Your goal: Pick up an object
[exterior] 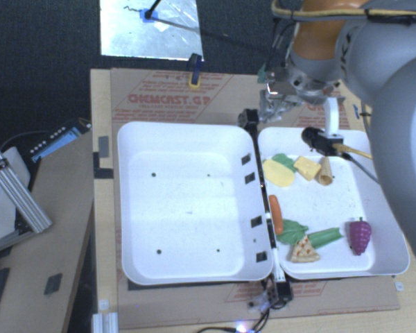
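Dark carpeted floor all around. Brown printed cardboard sheet spread over the bench beneath the bins. Shiny silver square panel lying beyond it, glaring under bright light. Pale wooden board to the left, aluminium rail slanting across it.

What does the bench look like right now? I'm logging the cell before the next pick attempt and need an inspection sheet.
Surface: cardboard-covered bench bearing two white bins side by side.
Job's things: right bin holds a carrot, pizza slice, purple grapes, ice cream cone, yellow and green toy foods.
Clutter: left bin, nothing seen inside.
Gripper: gripper above the right bin's far edge; finger state unclear.
Cables: yellow-black cable around the wrist.
Surroundings: foil sheet, aluminium rail.
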Robot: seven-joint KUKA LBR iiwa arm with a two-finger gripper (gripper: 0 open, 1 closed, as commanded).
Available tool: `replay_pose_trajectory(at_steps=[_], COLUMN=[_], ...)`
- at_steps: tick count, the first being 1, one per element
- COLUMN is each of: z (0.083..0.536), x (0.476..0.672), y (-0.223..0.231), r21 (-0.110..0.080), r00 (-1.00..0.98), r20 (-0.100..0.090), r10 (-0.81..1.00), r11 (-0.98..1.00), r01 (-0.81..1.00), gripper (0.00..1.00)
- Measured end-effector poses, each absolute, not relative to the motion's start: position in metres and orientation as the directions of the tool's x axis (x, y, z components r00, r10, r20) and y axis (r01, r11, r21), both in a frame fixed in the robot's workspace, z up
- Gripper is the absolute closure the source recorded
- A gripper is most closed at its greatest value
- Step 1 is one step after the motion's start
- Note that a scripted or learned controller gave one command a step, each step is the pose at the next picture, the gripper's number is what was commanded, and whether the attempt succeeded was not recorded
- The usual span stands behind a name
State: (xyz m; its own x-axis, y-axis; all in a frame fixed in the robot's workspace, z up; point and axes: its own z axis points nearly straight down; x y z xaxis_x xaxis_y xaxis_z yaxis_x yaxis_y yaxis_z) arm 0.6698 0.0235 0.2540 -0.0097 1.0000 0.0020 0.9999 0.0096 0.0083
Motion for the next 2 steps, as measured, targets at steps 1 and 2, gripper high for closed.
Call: replay_pose_trajectory(at_steps=[1, 2], z=[0.325, 0.377], x=[0.657, 0.669], y=[0.107, 0.165], r21=[0.009, 0.008], r00=[-0.013, -0.009], r20=[0.004, 0.003], r10=[1.0, 1.0], r11=[0.013, 0.009], r01=[1.0, 1.0], gripper=[1.0, 1.0])
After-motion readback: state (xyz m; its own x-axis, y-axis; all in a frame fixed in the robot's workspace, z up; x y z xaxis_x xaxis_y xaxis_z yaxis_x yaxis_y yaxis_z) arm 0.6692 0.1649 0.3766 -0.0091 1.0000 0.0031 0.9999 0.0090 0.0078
